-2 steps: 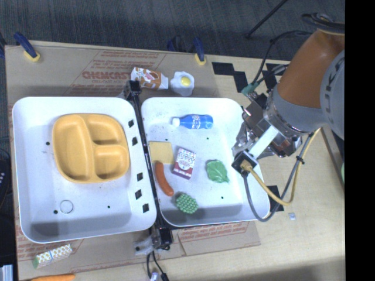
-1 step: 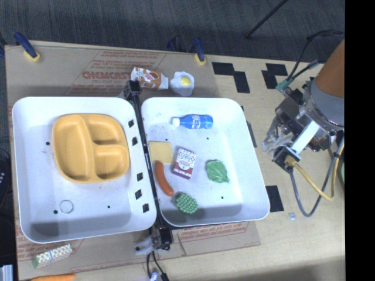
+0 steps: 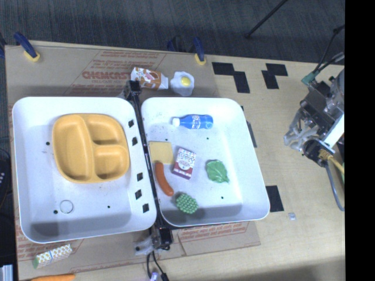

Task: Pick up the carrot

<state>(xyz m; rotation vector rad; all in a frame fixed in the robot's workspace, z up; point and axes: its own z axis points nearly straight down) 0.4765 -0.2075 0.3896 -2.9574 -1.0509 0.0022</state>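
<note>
Gripper (image 3: 304,139) at the right edge of the bench (image 3: 293,239), outside both bins; the arm's wrist assembly is partly cut off by the frame, and the state of the gripper cannot be told from this view. Nothing is seen held.

Nearest to the gripper, to its left, lies the right bin (image 3: 249,157). Within it, in order of distance from the gripper: a green leafy piece (image 3: 217,171); a small red-and-white carton (image 3: 185,163); a blue bottle (image 3: 193,122) lying on its side toward the far wall; a green dotted piece (image 3: 186,203) near the front wall; a yellow slice (image 3: 160,152); and, farthest from the gripper, the carrot (image 3: 163,178), an orange-red stick lying along the bin's left wall, just below the slice and just above the dotted piece, apart from the carton.

Beyond the right bin, farther left, the left bin (image 3: 29,157) holds a yellow divided tray (image 3: 91,147). Behind the two bins, on the bench, rest a small carton (image 3: 146,78) and an egg-like piece (image 3: 183,82).

Progress: judged as not begun. The carrot rests in the bin, well apart from the gripper. Remaining: traverse across the right bin, descend beside its left wall, close on the carrot, lift. The nearby wall and neighbouring pieces may crowd the grasp.
</note>
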